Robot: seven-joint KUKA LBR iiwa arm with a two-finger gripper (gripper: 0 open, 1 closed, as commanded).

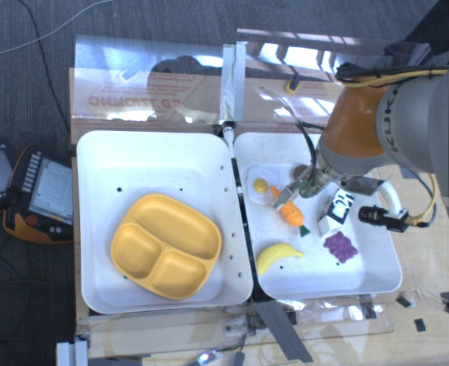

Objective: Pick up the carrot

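One carrot [292, 215] lies loose near the middle of the right bin [384, 277], so the gripper [285, 195] hovers just at its eleven o'clock; whether it is wide or narrow I cannot tell. Banana [277, 256] sits at six o'clock, grapes [341, 246] at four, out of the way.

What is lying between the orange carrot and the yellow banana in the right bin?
Nothing: the camera view shows bare white bin floor between the orange carrot and the yellow banana.
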